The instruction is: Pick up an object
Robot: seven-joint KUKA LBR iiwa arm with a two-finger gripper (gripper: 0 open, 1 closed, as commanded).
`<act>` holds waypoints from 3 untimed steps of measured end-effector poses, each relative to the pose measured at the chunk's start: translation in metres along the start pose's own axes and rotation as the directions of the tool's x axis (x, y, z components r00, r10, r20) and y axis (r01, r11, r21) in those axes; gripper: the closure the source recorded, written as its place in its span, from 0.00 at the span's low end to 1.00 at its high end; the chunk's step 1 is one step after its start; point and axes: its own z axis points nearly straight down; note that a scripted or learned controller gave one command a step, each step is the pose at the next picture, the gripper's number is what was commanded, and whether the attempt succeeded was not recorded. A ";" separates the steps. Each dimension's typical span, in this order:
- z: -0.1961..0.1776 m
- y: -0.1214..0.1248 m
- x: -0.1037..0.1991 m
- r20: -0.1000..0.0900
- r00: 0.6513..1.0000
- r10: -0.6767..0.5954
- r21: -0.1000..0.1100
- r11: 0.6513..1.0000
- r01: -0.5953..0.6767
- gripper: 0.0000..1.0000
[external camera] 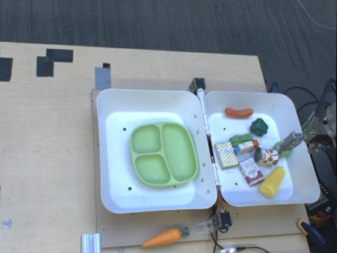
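The right bin (pixel 295 109) holds several small items. Among them are an orange sausage (pixel 238 112), a dark green broccoli piece (pixel 258 126), a green vegetable (pixel 241 139), a patterned box (pixel 226 154), a small tube (pixel 246 147), a red packet (pixel 250 171), a yellow bottle (pixel 271 182) and a round white-and-red toy (pixel 267 156). My gripper (pixel 289 141) reaches in over the bin's right side, just right of the round toy and above a small green piece (pixel 281 151). Nothing is visibly held.
The left bin (pixel 113 141) carries a light green divided plate (pixel 164 153). A toy carrot (pixel 165 237) lies on the bench in front of the bins. Cables and clamps sit at the bins' seam (pixel 198 86) and at the front (pixel 220 221).
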 end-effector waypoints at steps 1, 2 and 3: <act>0.140 0.024 0.006 0.003 1.000 0.004 -0.012 1.000 -0.004 0.00; 0.129 0.025 0.006 0.003 1.000 0.003 -0.012 1.000 -0.003 1.00; 0.036 0.013 0.091 -0.001 1.000 -0.001 -0.002 1.000 0.001 1.00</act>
